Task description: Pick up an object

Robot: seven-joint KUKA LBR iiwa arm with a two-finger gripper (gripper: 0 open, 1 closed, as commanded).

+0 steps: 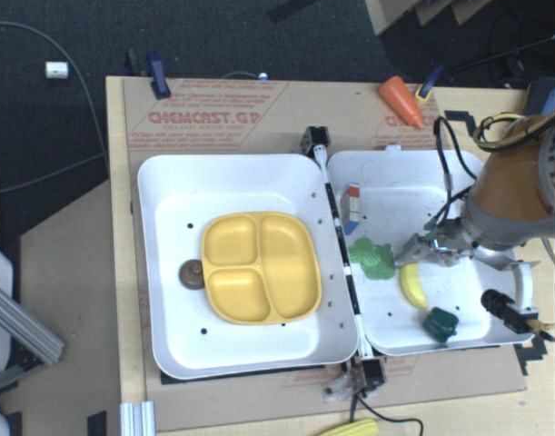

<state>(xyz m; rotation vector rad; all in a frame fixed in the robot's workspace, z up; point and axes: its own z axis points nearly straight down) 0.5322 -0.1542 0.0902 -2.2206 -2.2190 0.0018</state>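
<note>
Reaching into right bin [386, 166] from the right, gripper [421, 248] low over the bin floor. Fingertips just above the top end of the banana [413, 286], near right of the green leafy toy [374, 260]. Cannot tell how far open; nothing seen between the tips. Banana near the bin's middle, toward the near wall, dark green block [441, 323] just beyond it on the near side. Probably a light, rigid plastic toy, smooth and curved, likely to slip; best taken across the thick middle. Yellow divided plate [261, 268] in left bin [168, 198], untouched.
</note>
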